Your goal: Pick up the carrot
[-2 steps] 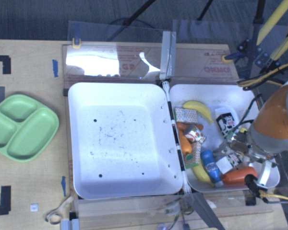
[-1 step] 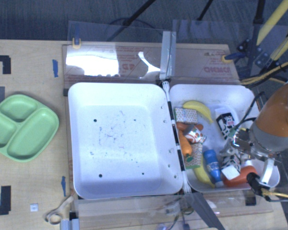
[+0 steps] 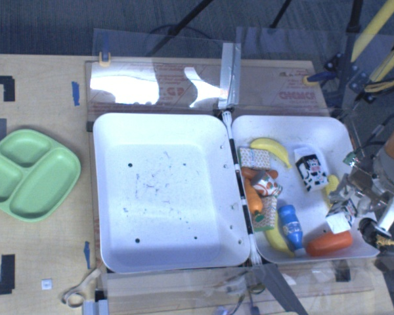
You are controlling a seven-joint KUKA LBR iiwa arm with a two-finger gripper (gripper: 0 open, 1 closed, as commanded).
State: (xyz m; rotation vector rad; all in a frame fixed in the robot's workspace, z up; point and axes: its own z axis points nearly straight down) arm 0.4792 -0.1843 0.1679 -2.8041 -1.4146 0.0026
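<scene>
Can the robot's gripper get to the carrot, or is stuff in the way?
Probably yes, but it looks tricky. The carrot lies by the right bin's left wall, open from above, but snack packets lie against it and a blue bottle stands close. The gripper is across the bin.

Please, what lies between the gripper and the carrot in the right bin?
In the camera view, the blue bottle lies between the gripper and the carrot.

Red printing runs along the brown cardboard panel (image 3: 295, 90) behind the two bins, but it's too blurred to read; nothing else carries legible text.
</scene>
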